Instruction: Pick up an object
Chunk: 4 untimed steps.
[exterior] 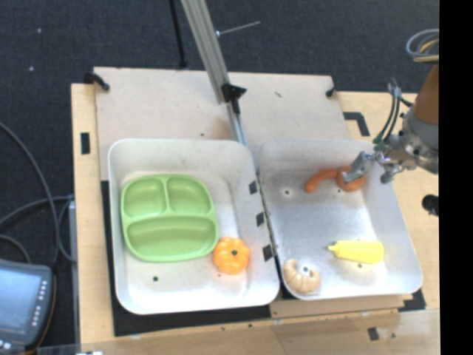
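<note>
We judge the reach is in hand: our tool (363,167) sits at the right end of the orange sausage (332,179) in the right bin (403,228); whether it grips, we cannot tell; next, a clean lift.

Two bins (118,198), perhaps five objects (232,255)

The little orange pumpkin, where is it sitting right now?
The pumpkin sits in the left bin, near its front right corner, right beside the green divided plate.
</note>
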Each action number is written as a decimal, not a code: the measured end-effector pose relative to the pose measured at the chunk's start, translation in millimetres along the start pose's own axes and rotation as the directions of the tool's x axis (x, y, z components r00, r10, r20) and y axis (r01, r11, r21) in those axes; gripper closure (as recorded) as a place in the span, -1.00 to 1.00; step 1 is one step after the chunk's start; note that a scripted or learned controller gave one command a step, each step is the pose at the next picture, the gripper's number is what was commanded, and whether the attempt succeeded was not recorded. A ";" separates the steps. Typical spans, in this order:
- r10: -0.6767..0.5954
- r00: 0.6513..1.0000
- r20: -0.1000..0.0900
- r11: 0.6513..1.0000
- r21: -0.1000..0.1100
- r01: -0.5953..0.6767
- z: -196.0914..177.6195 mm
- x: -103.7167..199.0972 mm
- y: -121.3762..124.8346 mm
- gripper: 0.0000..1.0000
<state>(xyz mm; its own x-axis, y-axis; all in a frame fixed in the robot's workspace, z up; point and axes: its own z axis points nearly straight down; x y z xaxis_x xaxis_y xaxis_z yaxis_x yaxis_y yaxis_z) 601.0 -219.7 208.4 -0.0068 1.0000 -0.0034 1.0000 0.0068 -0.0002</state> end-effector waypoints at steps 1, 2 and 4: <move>-0.002 1.000 -0.005 1.000 0.000 0.002 17.0 109.7 30.2 -1.00; -0.002 1.000 -0.006 1.000 -0.001 0.002 -2.0 189.3 -10.4 -1.00; 0.003 1.000 -0.004 1.000 0.001 -0.003 6.6 240.3 -38.0 -1.00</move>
<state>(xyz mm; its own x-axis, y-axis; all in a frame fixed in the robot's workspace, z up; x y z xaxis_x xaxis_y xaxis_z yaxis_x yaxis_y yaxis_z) 561.4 20.4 201.0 -0.0041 1.0000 0.0002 1.0000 0.0041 -0.0008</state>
